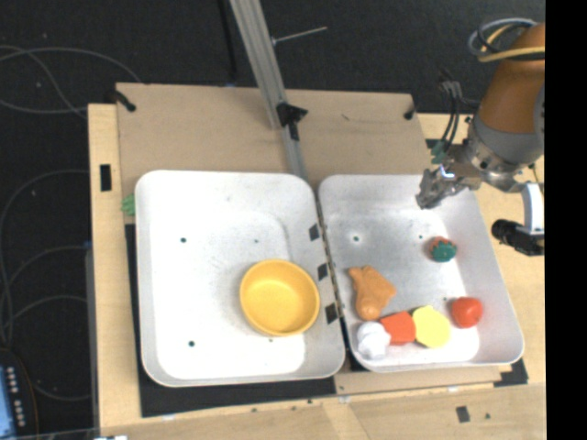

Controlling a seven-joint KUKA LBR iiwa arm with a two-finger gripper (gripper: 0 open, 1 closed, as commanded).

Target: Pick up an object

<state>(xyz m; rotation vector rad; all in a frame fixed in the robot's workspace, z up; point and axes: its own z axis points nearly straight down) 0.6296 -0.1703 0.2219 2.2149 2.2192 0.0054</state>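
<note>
My gripper (431,195) hangs over the far right part of the right bin (394,214), with nothing visible between its fingers. Below it in that bin lie a small teal and red object (442,250), a tan bear-shaped toy (371,290), a red ball (467,312), a yellow block (432,327), an orange-red block (399,326) and a white object (372,340). The teal object is the nearest one, a short way in front of the gripper. A yellow bowl (279,297) rests in the left bin (211,218).
A slanted metal pole (266,71) rises from the back between the two bins. Both bins sit on a tan board (202,126). Cables lie on the dark floor at the left.
</note>
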